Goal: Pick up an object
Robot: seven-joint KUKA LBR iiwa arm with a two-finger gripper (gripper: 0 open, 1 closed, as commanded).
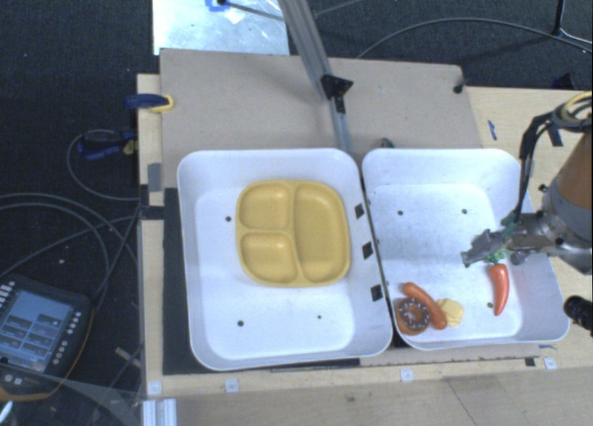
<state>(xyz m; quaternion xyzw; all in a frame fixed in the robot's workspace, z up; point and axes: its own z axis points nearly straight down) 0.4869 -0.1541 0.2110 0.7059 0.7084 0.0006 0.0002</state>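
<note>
In the right bin, several toy foods lie near the front edge. An orange-red pepper with a green stem lies at the right. A red sausage, a brown ring-shaped piece and a small yellow piece sit together at the front left. My gripper hangs low over the bin, just above and left of the pepper's stem end. Nothing shows held in it. The arm enters from the right.
The left bin holds a yellow divided plate. A grey pole slants down to the bins' back edge. Cables and a handheld pendant lie on the floor at left.
</note>
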